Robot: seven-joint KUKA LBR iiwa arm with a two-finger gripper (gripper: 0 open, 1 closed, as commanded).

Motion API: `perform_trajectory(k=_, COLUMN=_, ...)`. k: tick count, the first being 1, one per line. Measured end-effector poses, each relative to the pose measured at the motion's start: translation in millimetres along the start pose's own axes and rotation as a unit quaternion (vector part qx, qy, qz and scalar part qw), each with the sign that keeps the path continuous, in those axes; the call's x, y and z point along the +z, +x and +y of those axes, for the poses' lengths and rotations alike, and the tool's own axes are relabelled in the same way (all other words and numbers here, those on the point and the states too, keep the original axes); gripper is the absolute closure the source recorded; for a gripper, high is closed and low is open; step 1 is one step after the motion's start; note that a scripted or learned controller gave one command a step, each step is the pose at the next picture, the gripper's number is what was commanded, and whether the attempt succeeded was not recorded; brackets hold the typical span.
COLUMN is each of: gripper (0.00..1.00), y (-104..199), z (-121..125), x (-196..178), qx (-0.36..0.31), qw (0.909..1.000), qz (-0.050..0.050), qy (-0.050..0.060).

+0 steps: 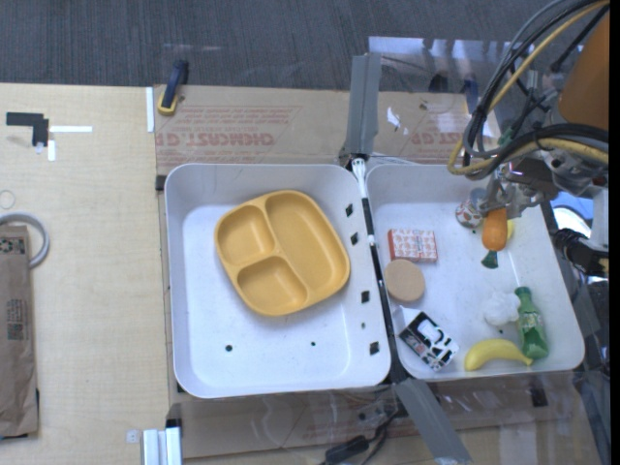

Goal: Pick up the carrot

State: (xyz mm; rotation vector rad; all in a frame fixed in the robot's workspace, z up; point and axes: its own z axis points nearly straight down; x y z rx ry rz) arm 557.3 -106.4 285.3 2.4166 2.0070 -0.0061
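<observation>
I am reaching in from the right over the right bin point(562, 289), and my gripper point(492, 209) is hanging above its far right part. The carrot point(495, 232) is sitting right at my fingertips, orange body up and green top down, so its long axis is running from far to near, with the leafy end pointing toward the near side. It is looking pinched between my fingers at its upper end.

Nearer in the same bin, a green bottle point(529, 322) is lying beside a small white object point(501, 309), and a yellow banana point(496, 355) is lying along the near edge. Toward the bin's left side, a red-and-white box point(413, 246) is sitting just far of a round tan disc point(405, 281), with a black-and-white item point(427, 341) nearer still. In the left bin point(194, 347), a yellow divided plate point(281, 252) is resting.
</observation>
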Motion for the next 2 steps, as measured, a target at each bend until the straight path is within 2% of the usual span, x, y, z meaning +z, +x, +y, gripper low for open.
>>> perform_trajectory(k=1, gripper=1.00, y=-37, z=8, x=8, qx=0.011, qw=0.9999, qz=0.000, qy=0.000)
perform_trajectory(k=2, gripper=1.00, y=-56, z=42, x=71, qx=0.033, qw=0.9995, qz=0.000, qy=0.001)
